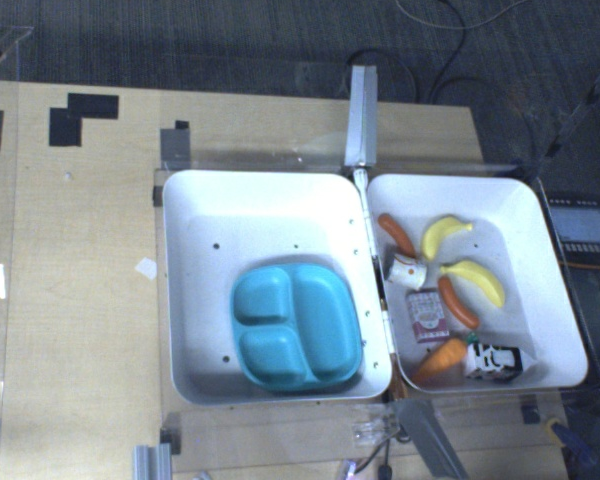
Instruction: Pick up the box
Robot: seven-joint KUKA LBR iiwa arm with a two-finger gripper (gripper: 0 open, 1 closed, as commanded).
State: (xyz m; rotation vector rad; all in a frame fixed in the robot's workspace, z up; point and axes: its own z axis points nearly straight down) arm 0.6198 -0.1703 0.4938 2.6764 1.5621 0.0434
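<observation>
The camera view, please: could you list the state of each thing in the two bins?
Blue tray: flat, left bin.
Box: flat, right bin.
Bananas: lying loose.
Sausages: lying loose.
Carrot: beside black-and-white carton.

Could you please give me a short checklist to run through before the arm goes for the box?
1. Box located: ok, the small box lies in the right bin.
2. Box top uncovered: ok, nothing lies on it.
3. Room around box: not ok, a sausage sits close at its right and a carrot just below.
4. Bin wall clearance: cannot tell, the box is near the divider.
5. Left bin contents: ok, the blue tray is well away.
</observation>
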